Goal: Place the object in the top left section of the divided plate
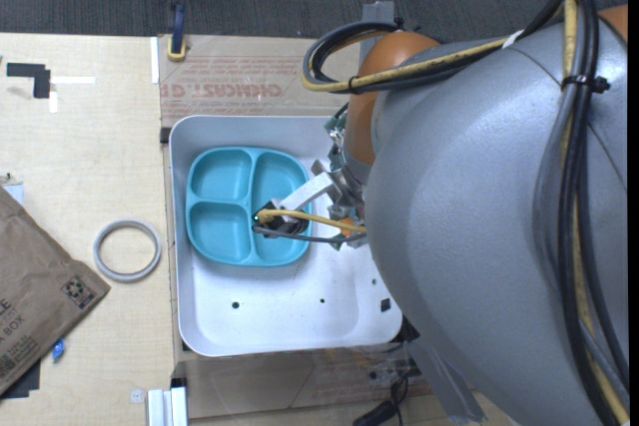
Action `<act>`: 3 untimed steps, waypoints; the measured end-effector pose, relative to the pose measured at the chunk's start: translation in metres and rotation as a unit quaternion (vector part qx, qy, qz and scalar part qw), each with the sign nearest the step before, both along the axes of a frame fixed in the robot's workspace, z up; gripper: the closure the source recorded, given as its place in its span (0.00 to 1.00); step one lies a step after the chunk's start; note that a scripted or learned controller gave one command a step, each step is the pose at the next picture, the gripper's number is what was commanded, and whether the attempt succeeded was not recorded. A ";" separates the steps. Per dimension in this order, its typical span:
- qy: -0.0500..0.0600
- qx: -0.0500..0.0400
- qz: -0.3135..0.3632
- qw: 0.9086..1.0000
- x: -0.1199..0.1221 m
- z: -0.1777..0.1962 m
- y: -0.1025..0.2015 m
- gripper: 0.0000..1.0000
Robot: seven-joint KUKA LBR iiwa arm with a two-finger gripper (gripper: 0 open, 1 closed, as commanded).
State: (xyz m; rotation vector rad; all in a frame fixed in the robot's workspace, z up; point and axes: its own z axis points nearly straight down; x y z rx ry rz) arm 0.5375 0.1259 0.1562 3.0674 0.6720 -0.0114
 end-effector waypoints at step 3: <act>-0.001 0.001 0.239 0.971 -0.060 0.074 0.087 1.00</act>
